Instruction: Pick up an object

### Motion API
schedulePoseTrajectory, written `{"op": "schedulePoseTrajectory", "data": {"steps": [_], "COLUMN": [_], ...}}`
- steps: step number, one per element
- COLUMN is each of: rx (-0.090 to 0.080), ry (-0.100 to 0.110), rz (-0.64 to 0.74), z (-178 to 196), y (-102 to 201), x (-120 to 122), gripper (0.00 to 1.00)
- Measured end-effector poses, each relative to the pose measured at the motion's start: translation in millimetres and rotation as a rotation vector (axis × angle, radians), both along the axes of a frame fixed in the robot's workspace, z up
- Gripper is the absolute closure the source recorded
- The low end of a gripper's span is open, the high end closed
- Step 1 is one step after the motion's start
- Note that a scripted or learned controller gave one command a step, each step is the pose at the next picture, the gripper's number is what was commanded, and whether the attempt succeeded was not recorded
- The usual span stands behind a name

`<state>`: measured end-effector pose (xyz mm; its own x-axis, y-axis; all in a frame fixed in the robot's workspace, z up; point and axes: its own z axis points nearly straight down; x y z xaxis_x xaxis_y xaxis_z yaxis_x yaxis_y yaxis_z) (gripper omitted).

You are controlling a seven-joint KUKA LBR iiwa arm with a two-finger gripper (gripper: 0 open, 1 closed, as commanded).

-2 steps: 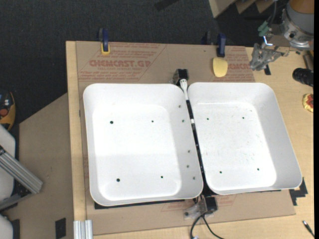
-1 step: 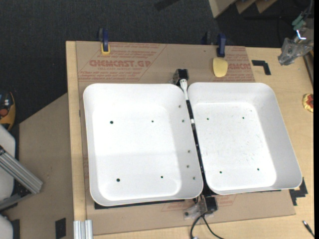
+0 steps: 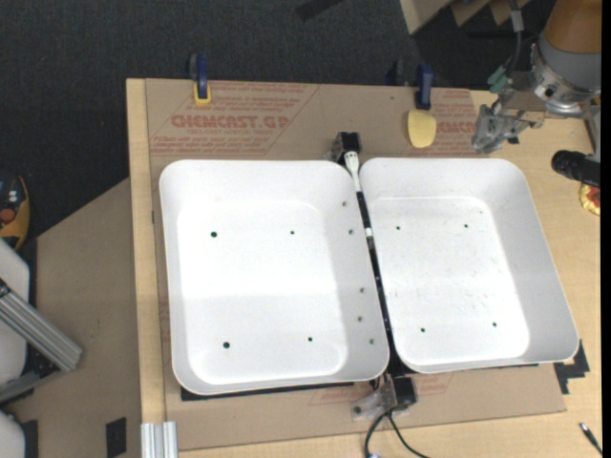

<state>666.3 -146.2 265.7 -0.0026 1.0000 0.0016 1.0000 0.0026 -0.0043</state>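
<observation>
**Pincer off the bins at far right, yellow lump on the sheet**

The pincer (image 3: 489, 137) is at the far right, over the brown paper-faced sheet with red print (image 3: 239, 117). It sits just beyond the far edge of the right shallow white plastic bin (image 3: 551, 284). Cannot tell whether it is wide or narrow from this angle. The grey arm with orange band (image 3: 576, 27) enters from the far right corner.

The task's thing, a pale yellow rounded lump (image 3: 421, 129), lies on the sheet outside both bins. It is just beyond the far left corner of the right bin, left of the pincer and clearly apart from it. A blue clamp (image 3: 424, 82) stands right behind it on the sheet's far edge; cannot tell if the two touch. A second blue clamp with yellow tip (image 3: 200, 76) is on the same edge, far left.

The left shallow white plastic bin (image 3: 170, 256) sits side by side with the right one. A thin black strip (image 3: 370, 246) runs near to far between them. Each bin floor shows four small dark dots. A small black block (image 3: 346, 144) is at the strip's far end. A black cable (image 3: 387, 427) trails off at the near end.

The sheet lies on the tan wooden counter (image 3: 95, 246). A grey metal rail (image 3: 38, 327) lies off the counter's left side.
</observation>
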Motion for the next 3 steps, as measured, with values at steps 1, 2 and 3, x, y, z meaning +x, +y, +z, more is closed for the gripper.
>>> {"op": "schedulePoseTrajectory", "data": {"steps": [1,2,3], "rx": [-0.002,-0.003,0.001], "ry": [-0.009,-0.009,-0.002], "rz": [-0.001,-0.001,0.006], "z": [37.0,78.6,38.6], "y": [20.7,35.0,172.4], "x": [-9.3,-21.2,0.6], "gripper": [1.0,1.0,1.0]}}
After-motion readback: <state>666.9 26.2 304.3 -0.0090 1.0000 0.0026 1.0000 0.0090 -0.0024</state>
